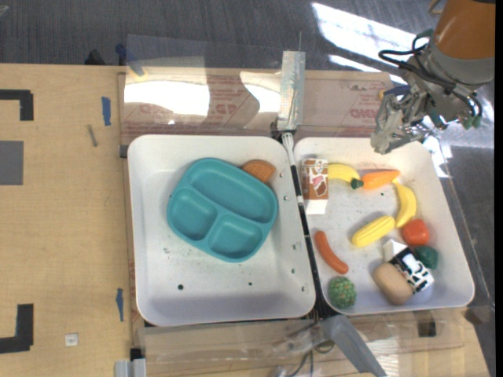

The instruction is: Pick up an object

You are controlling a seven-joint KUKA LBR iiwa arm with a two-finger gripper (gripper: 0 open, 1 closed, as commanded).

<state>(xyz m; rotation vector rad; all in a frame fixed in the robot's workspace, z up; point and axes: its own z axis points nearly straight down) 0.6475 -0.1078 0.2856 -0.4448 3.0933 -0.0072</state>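
Note:
My gripper (393, 134) hangs over the far rim of the right bin (456, 234), beneath the orange wrist band, open with nothing between its fingers. Just in front of it lie an orange carrot (379, 179) and a small banana (342, 173). A brown and white carton (316, 183) stands at the bin's left wall. Further forward are a second banana (406, 203), a yellow corn cob (372, 230), a red tomato (416, 231), a red sausage (331, 251), broccoli (341, 291), a tan bread roll (391, 283) and a black and white toy (414, 272).
The left bin (157, 289) holds a teal divided plate (222, 208) with a brown pastry (259, 169) at its far right edge. A metal post (291, 93) rises behind the wall between the bins. Cables hang around the wrist.

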